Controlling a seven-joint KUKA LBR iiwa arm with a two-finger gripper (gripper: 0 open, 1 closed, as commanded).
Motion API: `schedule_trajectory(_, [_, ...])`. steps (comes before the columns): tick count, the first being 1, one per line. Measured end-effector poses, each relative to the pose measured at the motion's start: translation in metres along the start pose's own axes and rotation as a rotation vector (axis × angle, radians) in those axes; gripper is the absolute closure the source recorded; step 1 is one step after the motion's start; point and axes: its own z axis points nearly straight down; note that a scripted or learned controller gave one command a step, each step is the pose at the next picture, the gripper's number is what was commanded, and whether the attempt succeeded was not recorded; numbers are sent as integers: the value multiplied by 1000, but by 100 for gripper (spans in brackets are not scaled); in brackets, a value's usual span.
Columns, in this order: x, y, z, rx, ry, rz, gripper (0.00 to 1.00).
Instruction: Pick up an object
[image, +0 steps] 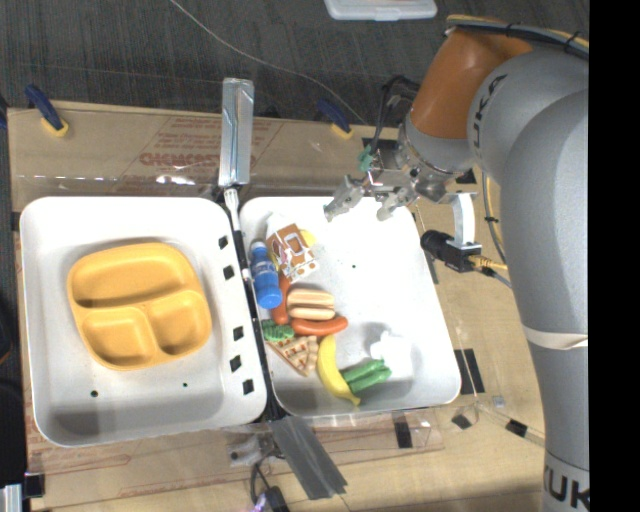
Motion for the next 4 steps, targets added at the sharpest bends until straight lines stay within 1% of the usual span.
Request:
schedule_trajectory(1, [30, -77, 98, 8, 1, -18, 0])
schedule_trajectory(2, [52, -154, 131, -7, -4, -137, 0])
schedule_trajectory(3, [54, -155, 123, -3, -1, -144, 100])
schedule_trajectory(4, [54, -154, 114, -3, -1, -150, 100])
